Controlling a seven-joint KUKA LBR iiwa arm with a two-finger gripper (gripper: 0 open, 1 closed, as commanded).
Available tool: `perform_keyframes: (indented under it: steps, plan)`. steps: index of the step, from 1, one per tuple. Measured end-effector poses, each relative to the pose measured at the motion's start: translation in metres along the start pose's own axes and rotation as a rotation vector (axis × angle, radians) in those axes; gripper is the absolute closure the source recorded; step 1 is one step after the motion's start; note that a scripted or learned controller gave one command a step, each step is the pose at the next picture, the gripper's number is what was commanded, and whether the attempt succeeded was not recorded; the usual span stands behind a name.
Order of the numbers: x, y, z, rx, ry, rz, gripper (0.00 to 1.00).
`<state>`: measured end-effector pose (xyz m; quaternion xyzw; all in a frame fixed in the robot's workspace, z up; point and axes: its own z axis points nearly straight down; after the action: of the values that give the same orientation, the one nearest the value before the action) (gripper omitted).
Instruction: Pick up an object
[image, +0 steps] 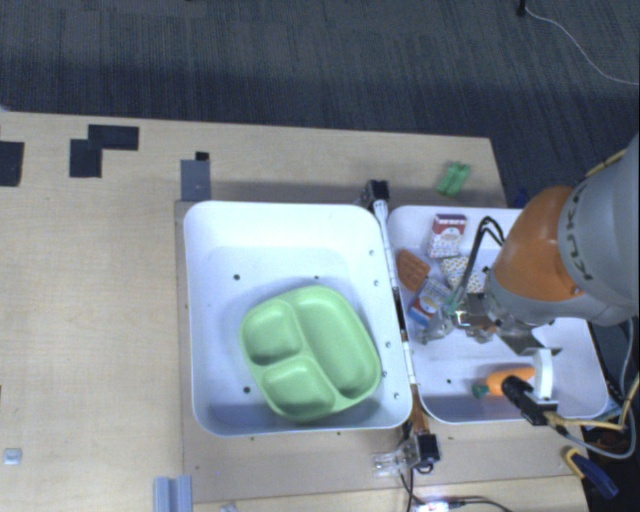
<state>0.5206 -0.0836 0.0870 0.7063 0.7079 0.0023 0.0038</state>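
The right bin (575, 395) holds several small objects. At its back lies a red and white box (449, 236), with a brown piece (411, 267) and a dotted packet (455, 268) just in front of it. A clear, bluish crumpled item (430, 301) sits by the bin's left wall. An orange, carrot-like piece with a green end (503, 383) rests near the front. My gripper (455, 318) is down low in this bin, right beside the clear bluish item. The grey arm and its orange band (535, 262) hide the bin's middle.
The left bin (215, 300) carries a green divided plate (310, 350). A small green object (453, 178) lies on the bench behind the right bin. Cables and clips (415, 455) sit at the front edge between the bins.
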Motion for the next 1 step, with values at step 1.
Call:
perform_keyframes:
  steps: [1]
  plan:
    - [0.0005, 0.0019, -0.0113, -0.005, 0.000, -0.001, 1.00]
